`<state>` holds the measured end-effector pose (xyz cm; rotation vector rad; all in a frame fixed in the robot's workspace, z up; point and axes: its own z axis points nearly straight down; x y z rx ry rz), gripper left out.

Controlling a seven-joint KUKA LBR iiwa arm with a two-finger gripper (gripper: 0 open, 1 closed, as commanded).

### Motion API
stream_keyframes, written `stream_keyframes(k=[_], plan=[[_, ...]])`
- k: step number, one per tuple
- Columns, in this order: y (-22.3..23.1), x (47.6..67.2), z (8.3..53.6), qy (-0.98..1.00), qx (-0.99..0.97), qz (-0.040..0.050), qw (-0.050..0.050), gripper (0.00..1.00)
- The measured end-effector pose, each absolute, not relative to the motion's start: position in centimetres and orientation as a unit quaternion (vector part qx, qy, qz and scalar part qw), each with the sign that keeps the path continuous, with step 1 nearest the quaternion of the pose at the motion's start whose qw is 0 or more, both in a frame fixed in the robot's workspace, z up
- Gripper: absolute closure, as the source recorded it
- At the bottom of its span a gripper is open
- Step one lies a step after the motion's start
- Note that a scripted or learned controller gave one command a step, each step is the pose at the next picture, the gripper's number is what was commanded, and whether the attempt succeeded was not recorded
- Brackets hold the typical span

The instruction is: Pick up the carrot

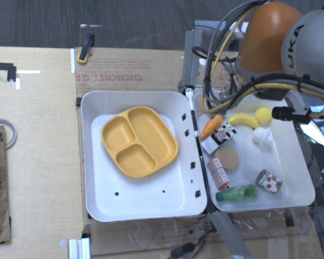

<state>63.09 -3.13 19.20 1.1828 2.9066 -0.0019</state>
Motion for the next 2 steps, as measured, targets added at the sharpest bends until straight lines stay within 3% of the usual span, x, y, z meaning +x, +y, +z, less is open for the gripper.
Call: stream_keyframes(k=[1, 2], plan=[[0.3, 65.0, 19.2, 0.965, 0.263, 0.0, 0.002, 1.0], [-2.1, 64.8, 19.2, 0.974, 0.225, -0.0005, 0.002, 1.0]])
